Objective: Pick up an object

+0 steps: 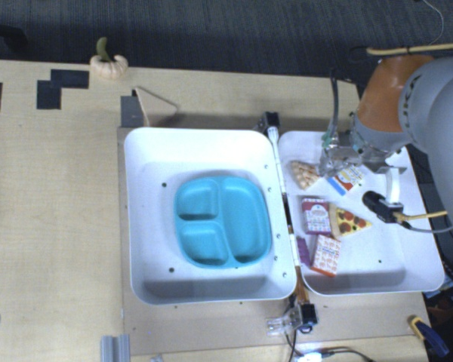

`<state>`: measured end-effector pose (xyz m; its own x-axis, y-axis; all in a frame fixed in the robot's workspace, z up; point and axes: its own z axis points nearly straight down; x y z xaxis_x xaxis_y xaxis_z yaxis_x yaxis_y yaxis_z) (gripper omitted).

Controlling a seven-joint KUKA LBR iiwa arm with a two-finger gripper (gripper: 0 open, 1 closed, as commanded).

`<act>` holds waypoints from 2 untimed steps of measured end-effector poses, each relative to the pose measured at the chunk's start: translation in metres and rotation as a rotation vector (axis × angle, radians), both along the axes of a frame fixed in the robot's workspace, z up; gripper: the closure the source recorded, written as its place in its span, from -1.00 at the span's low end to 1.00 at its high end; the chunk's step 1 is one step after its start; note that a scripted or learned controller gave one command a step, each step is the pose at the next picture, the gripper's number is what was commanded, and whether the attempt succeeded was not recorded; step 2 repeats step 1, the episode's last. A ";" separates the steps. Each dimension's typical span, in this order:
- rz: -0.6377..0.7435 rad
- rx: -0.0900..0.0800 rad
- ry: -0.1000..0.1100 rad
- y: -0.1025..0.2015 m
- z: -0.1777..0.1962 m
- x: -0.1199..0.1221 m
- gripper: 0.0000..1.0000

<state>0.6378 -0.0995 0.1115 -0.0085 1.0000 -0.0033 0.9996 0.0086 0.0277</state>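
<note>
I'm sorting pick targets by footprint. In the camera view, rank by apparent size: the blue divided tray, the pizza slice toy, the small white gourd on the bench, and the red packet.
1. Blue divided tray, by far the largest.
2. Red packet.
3. Pizza slice toy and small white gourd: too close to rank, and the gourd sits farther from the camera.

Two bins side by side on the bench [53,225]. Left bin [147,202] holds a divided tray [223,219] at its centre. Right bin [415,270]: pincer [337,155] over the far-left part, a snack piece [304,174] just left of it. Two packets [316,216] [327,256] lie along the left side, one nearer than the other; pizza slice toy [349,222] just right of the farther packet. A small gourd [108,65] sits at the bench's far edge, left.
</note>
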 end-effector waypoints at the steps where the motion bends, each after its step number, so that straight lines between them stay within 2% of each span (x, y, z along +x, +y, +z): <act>1: 0.000 0.000 0.001 0.000 0.000 0.000 -1.00; 2: 0.000 0.000 0.001 0.000 0.000 0.000 -1.00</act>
